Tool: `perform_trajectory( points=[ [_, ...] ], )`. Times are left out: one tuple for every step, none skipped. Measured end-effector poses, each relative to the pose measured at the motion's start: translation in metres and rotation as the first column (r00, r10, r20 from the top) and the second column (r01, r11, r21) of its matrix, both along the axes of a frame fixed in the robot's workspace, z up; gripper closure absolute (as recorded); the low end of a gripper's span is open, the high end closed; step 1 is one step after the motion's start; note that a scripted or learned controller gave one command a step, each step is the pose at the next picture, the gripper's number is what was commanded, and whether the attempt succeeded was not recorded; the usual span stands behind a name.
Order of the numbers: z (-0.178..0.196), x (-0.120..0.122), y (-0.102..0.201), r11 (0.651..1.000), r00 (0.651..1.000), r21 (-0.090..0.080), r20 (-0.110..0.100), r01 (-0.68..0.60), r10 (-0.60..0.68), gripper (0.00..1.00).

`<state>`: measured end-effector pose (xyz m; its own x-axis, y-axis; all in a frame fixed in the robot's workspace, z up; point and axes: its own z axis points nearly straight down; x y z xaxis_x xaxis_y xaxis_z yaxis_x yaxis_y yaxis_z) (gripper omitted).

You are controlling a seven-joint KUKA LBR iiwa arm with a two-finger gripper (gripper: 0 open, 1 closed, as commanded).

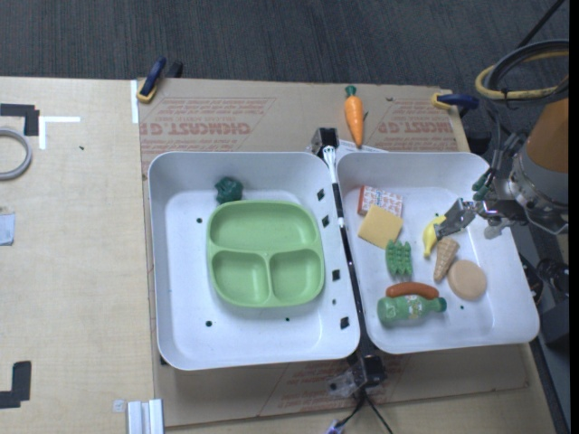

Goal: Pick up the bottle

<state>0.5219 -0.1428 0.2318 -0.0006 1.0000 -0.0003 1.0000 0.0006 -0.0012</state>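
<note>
Though the bottle (412,308) lies plain, the jaws (452,221) are blurred.

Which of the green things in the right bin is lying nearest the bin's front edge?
The green bottle, on its side just below the sausage. The other green piece, the small ridged toy, sits farther back beside the cheese wedge.

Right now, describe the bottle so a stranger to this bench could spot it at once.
Look to the right-hand white bin, the one crowded with toy food. Along its near edge lies the bottle on its side, just below a small sausage. It is the only green, see-through item there with a label and a cap pointing right, unlike the solid green ridged piece above.
</note>
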Motion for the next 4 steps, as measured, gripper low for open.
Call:
perform_trajectory(
  points=[
    [0.009,0.0,0.0,1.0,1.0,-0.001,0.001,0.001,-0.001,1.0],
    [-0.014,-0.039,0.086,1.0,1.0,0.0,-0.001,0.013,-0.013,1.0],
    [-0.039,-0.043,0.208,0.993,0.993,-0.001,-0.002,0.117,-0.117,1.0],
    [-0.027,-0.045,0.234,0.994,0.994,-0.001,0.0,-0.11,0.11,1.0]
  ],
)
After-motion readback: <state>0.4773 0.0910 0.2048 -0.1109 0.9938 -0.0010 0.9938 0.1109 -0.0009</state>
